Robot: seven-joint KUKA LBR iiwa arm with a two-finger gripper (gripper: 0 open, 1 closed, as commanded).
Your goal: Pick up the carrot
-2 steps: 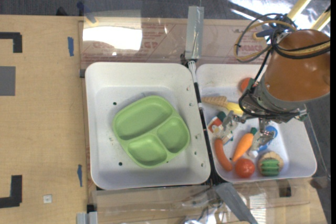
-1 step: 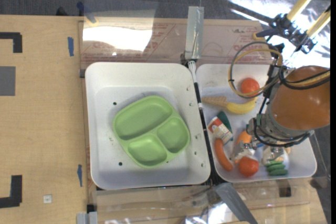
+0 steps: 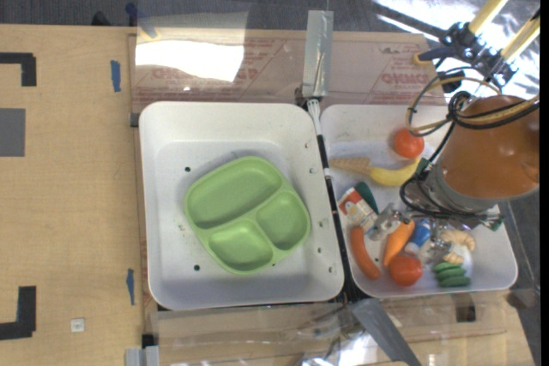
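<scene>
Camera view, inspected from above. My arm comes in from the right, its orange band (image 3: 493, 154) over the right shallow white bin (image 3: 508, 266). My gripper (image 3: 396, 223) hangs low over the clutter in that bin, directly above the task's thing. Whether my jaws stand wide or narrow I cannot tell; wrist and cabling cover them.

Progress: the carrot is not yet lifted. It lies in the bin among other items, and I see nothing between my jaws. I judge the approach made and the grasp and lift outstanding.

Task's thing: the small orange tapered plastic carrot (image 3: 395, 242) lies tilted near the middle of the right bin, thick end up toward my gripper, point down toward a round red-orange tomato toy (image 3: 405, 271) that it touches or nearly touches. Just to its left lies a long curved orange-red pepper-like piece (image 3: 364, 253); confusion between the two is a risk. A yellow toy banana (image 3: 394, 175) and an orange ball (image 3: 408, 143) sit farther up.

The left shallow white bin (image 3: 159, 201) holds a green three-compartment plastic plate (image 3: 247, 214), well apart from the work
</scene>
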